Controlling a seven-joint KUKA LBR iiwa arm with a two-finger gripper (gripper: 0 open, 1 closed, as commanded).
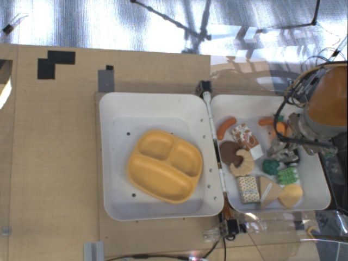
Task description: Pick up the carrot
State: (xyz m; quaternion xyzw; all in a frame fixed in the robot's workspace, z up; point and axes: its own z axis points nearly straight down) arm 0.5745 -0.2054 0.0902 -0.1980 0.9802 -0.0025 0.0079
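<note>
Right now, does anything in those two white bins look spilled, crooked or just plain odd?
Nothing looks spilled or broken. The yellow divided plate sits a bit askew in the left bin, turned against its walls. In the right bin the toy foods lie crowded together, and the orange carrot lies partly under the gripper.

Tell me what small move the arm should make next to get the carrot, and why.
Probably a short descent straight down: the end effector hangs in the right bin just below the carrot, which lies loose on the bin floor beside it, not yet between the fingers.
</note>
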